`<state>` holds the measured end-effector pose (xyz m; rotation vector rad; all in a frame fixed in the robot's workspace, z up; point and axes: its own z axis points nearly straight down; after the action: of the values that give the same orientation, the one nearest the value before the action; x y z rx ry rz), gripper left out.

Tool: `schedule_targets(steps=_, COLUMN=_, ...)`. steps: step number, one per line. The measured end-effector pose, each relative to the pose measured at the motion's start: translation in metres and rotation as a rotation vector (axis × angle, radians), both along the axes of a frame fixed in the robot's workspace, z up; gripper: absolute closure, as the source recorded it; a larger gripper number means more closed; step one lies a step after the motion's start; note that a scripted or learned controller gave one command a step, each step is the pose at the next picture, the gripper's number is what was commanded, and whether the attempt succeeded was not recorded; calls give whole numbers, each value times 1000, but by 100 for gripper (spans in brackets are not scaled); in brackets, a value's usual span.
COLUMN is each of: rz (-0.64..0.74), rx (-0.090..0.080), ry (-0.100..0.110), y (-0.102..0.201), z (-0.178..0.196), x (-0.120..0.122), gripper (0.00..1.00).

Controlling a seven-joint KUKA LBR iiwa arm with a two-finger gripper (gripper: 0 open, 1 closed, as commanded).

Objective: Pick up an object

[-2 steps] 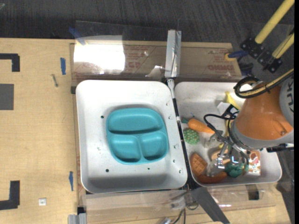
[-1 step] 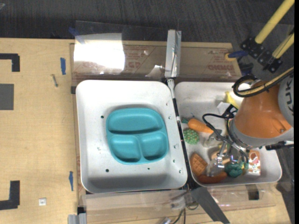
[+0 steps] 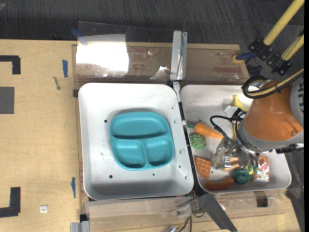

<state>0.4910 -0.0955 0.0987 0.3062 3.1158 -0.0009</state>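
gripper (image 3: 231,157): low in the right bin, down among the toys. It's a tangle of metal and wires from up here, so can't tell if it's open or shut, or if it has got anything.
toys near it: waffle (image 3: 203,166) just to its left, hot dog (image 3: 219,183) below it, green lump (image 3: 242,175) just to its right. Carrot (image 3: 209,131) and green ball (image 3: 197,140) sit up and to the left, near the bin wall.
thing to grab: any toy will do. My guess is the pick is aimed at the pile by the waffle and green lump, as that's where the tip is.
arm (image 3: 273,115): big orange part sits over the right bin, w/ black wires looped beside it. It hides some of the bin floor.
right bin (image 3: 207,96): white, bare at the top left. Toys are crowded at the bottom.
left bin (image 3: 96,129): white, holds a blue tray (image 3: 141,139) w/ three parts. No toys in it.
how to do it well: go for one toy, not two. Get the tips on both sides of it, low down, then squeeze. The toys lie close, so a neighbor may get bumped or pinched too. Lift slow and straight up. Check the toy comes up w/ the tip, as it may slip out.
how far along: prob. at the grab step. No lift to see yet.
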Motion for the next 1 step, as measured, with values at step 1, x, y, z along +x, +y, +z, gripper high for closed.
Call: schedule_targets(steps=1, rz=-47, rx=0, ry=-6, y=-3, z=142, x=51, gripper=100)
